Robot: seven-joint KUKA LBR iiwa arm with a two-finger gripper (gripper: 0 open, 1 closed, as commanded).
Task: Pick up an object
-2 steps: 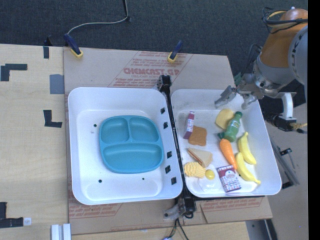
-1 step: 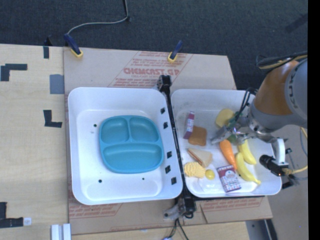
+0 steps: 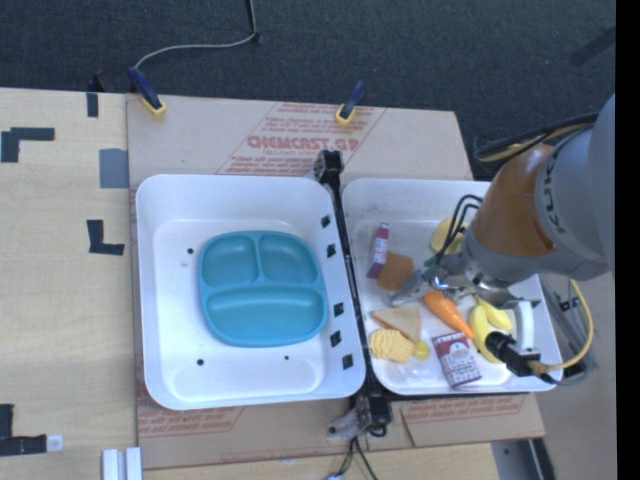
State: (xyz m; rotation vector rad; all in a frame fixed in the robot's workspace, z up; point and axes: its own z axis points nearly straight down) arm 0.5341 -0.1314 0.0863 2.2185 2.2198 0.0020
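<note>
Arm [image 3: 540,208]: reaches into the right bin [image 3: 400,193]
Gripper [image 3: 425,280]: low among the toy food; grip cannot be told
Carrot [image 3: 450,313]: just beside gripper
Left bin [image 3: 160,268]: blue divided plate [image 3: 264,288]

The place looks like a robotics lab or test bench rather than a home. Two shallow white bins [image 3: 160,268] sit side by side on a sheet of printed cardboard [image 3: 300,143] held to a pale wood bench [image 3: 60,218] by yellow-and-blue clamps [image 3: 146,89]. Black tape marks [image 3: 100,238] dot the benchtop, a loose cable [image 3: 215,43] runs over dark carpet [image 3: 400,28], and a grey industrial arm [image 3: 560,208] with an orange band reaches in.
</note>
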